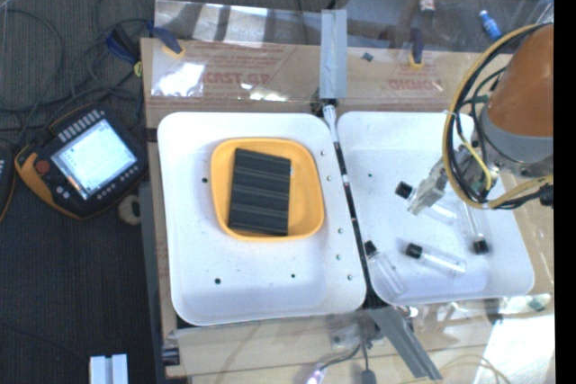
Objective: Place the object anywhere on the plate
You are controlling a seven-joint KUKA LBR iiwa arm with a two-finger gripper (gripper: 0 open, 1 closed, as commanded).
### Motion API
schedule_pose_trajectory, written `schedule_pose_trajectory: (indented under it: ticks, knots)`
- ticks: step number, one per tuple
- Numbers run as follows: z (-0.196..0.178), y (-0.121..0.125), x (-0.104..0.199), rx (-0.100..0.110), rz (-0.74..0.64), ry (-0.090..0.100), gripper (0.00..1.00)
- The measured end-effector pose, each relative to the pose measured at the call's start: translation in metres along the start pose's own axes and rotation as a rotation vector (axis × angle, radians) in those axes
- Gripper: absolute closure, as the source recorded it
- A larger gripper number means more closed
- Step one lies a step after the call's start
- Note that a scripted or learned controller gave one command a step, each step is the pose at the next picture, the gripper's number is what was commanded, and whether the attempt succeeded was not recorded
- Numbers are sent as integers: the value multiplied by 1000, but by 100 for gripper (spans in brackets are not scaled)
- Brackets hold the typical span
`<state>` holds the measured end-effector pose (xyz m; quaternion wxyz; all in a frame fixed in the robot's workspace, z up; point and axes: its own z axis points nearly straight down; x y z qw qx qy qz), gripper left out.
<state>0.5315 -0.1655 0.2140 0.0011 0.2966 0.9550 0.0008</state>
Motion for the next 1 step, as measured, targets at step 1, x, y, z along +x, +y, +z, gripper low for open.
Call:
schedule_pose_trajectory:
  ticks: [1]
  knots:
    - [0, 0, 0, 0, 0, 0, 0]
